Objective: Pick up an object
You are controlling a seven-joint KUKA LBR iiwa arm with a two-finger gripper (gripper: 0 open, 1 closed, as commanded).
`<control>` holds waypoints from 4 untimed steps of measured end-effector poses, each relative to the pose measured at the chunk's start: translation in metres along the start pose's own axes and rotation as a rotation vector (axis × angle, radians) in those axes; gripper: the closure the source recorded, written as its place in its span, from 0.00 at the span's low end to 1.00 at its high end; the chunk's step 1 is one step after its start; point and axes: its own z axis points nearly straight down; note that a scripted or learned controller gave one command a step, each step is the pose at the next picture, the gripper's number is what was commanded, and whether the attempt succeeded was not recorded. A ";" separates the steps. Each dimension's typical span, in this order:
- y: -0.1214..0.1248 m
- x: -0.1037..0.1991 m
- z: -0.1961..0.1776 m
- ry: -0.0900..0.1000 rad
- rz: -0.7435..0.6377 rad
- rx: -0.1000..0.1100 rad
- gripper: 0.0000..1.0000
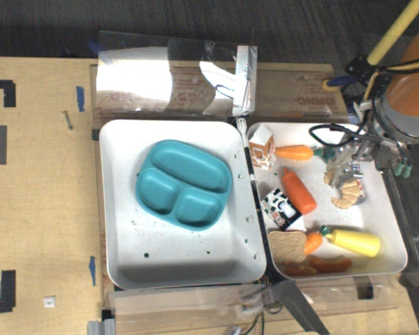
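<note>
Pincer (349, 175) hangs low over the right bin (394, 218), its state hidden (I cannot tell), with a tan cookie (347, 199) just below it that looks light, stiff and flat, best pinched across its edges.

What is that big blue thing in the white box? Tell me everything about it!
It is a teal divided plate, smooth and looking like plastic, with rounded corners and three hollows: one long hollow at the far side and two smaller ones nearer the camera. It lies flat, turned slightly askew, on the floor of the left white bin, near the middle. Nothing lies on it or touches it.
</note>
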 end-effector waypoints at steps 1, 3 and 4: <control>0.001 0.000 -0.001 -0.001 -0.001 -0.001 0.00; -0.071 -0.017 0.123 -0.002 -0.018 0.001 0.00; 0.016 -0.017 0.147 -0.007 0.060 -0.003 0.00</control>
